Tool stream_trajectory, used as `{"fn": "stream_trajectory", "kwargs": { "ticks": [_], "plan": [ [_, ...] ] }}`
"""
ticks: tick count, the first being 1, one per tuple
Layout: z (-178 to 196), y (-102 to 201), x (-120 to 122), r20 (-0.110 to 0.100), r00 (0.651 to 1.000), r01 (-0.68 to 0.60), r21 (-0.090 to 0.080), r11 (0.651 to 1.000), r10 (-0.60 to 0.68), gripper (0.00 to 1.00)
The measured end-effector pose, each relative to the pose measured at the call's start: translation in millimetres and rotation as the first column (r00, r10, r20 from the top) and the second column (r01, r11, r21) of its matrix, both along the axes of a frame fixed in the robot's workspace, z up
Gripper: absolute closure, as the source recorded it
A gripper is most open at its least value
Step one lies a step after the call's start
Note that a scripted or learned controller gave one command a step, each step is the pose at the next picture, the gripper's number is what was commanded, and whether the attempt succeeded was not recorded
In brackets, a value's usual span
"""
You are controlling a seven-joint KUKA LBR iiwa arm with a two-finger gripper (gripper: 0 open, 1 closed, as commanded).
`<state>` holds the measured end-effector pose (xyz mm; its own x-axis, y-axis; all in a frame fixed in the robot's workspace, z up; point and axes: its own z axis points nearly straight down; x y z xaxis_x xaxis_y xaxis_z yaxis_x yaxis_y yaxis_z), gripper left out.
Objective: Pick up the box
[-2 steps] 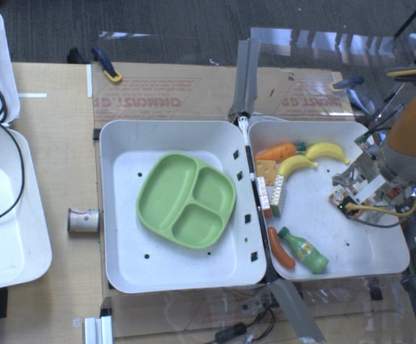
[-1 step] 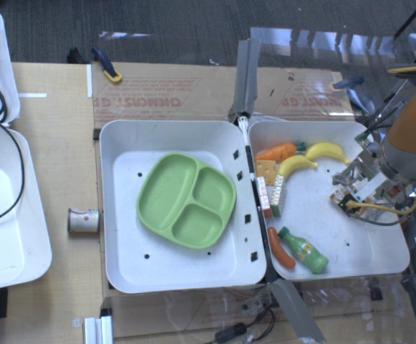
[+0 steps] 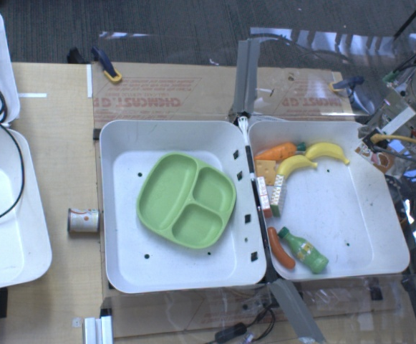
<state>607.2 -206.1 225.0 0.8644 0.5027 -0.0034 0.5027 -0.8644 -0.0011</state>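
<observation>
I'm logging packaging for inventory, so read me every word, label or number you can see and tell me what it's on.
"CHEMCAST GP", printed in red and seen upside down, on the brown cardboard sheet behind the bins.
Narrow red and white box in the right bin: print too small to read.
Green plastic bottle: label blurred.

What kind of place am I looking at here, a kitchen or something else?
Probably a robotics lab bench, not a kitchen: two white bins sit side by side on cardboard, toy food such as bananas lies in one, and loose cables trail nearby.
</observation>
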Motion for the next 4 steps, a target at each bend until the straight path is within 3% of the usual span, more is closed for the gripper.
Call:
{"fn": "stream_trajectory", "kwargs": {
  "ticks": [1, 2, 3, 4],
  "plan": [
    [-50, 37, -16, -0.003, 0.997, -0.071, 0.002, 0.997, 0.071, 1.00],
    [-50, 37, -16, -0.002, 0.997, -0.072, 0.002, 0.997, 0.072, 0.00],
    [-131, 78, -49, 0.006, 0.998, -0.069, 0.001, 0.998, 0.069, 0.00],
    [-131, 77, -3, 0.007, 1.000, -0.019, -0.001, 1.000, 0.019, 0.00]
  ]
}}
